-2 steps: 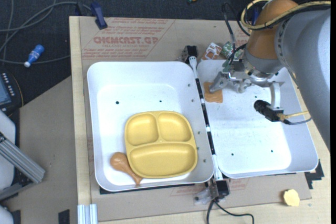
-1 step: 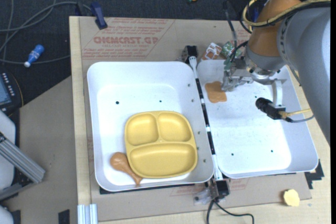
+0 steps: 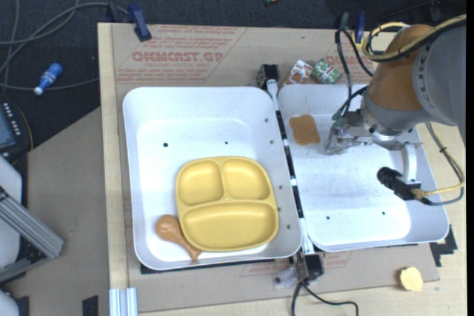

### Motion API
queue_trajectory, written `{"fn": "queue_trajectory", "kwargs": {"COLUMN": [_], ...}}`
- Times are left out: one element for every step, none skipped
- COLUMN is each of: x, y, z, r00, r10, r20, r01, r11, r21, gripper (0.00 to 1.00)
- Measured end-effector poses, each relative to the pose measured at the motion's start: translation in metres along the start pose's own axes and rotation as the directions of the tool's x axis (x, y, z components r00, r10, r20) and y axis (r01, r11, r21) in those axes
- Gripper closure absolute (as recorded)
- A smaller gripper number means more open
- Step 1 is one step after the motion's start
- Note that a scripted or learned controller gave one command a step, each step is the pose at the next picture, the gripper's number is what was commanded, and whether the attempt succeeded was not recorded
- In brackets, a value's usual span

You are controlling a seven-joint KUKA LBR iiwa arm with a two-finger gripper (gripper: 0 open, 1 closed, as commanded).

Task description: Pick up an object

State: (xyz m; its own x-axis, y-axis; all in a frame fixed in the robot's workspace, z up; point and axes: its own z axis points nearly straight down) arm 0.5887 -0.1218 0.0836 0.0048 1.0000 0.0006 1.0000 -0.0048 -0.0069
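A flat brown piece like a slice of toast point(image 3: 304, 129) lies in the right bin point(image 3: 355, 226), near its left wall. My gripper point(image 3: 338, 140) is down in that bin just right of the brown piece, under the grey arm with its orange band point(image 3: 396, 78). In the left bin point(image 3: 148, 129) sits a yellow divided plate point(image 3: 225, 202), and a tan drumstick-shaped toy point(image 3: 175, 232) lies against the plate's lower left edge.
A small pile of colourful wrappers point(image 3: 315, 72) lies on the bench behind the right bin. A black cable plug point(image 3: 396, 183) hangs over the right bin's right side. A yellow block point(image 3: 410, 278) sits on the bench at the front right.
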Motion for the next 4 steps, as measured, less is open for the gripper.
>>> {"fn": "queue_trajectory", "kwargs": {"x": [0.002,0.023,0.024,0.028], "y": [0.003,0.075,0.073,0.078], "z": [-0.001,-0.002,-0.002,-0.002], "r00": [1.0,1.0,1.0,1.0], "r10": [-0.004,-0.009,-0.006,-0.005], "r20": [0.0,0.002,0.002,0.002], "r01": [0.004,0.009,0.006,0.005], "r11": [1.0,1.0,1.0,1.0], "r21": [-0.006,-0.015,-0.008,-0.01], "gripper": [0.0,0.0,0.0,0.0]}}
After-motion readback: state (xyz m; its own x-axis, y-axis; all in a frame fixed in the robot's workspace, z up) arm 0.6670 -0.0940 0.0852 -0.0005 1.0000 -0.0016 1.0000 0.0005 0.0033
